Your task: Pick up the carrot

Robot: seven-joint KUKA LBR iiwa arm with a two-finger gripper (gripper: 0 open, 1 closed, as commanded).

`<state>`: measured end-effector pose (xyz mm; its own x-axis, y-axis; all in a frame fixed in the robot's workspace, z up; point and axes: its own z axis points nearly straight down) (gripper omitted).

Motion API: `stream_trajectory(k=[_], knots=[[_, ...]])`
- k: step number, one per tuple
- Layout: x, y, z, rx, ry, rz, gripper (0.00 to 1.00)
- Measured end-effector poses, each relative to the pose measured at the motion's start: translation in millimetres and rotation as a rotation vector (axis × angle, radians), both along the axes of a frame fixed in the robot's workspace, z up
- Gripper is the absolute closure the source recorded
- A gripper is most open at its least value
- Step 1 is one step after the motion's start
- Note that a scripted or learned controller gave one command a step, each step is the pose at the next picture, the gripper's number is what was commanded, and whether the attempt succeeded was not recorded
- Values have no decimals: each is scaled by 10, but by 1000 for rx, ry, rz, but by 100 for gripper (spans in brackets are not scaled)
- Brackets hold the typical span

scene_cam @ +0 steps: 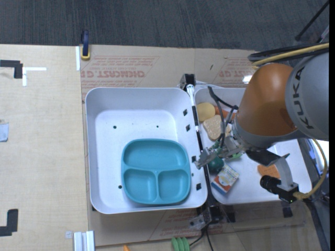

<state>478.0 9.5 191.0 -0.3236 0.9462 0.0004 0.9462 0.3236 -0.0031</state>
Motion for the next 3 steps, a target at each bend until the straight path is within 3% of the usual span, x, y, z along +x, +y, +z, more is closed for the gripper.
stream_trajectory(k=[1, 2, 3], knots=[[147, -656, 503, -2, -5, -30, 0], [12, -76, 1, -1, -3, -78, 0], [184, -708, 50, -2, -7, 2, 0]])
